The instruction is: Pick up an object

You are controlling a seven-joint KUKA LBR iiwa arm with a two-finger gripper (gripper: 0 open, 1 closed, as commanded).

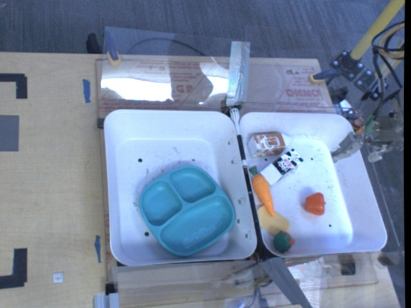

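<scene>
The right white bin [366, 226] holds several small objects. An orange carrot [262, 194] lies along its left wall, with a pale yellow piece [275, 222] just below it. A green and red round toy [282, 240] sits at the front left corner. A red-orange pepper-like toy [314, 203] rests alone in the middle. Toward the back lie a brown and white packet [268, 144] and a black and white patterned item [287, 163].
The left white bin [122, 140] holds a teal divided plate [186, 209]. A clear plastic sheet and a taped strip [238, 76] stand behind the bins. Cables, a bracket and a yellow pole [379, 24] crowd the right bin's back right corner.
</scene>
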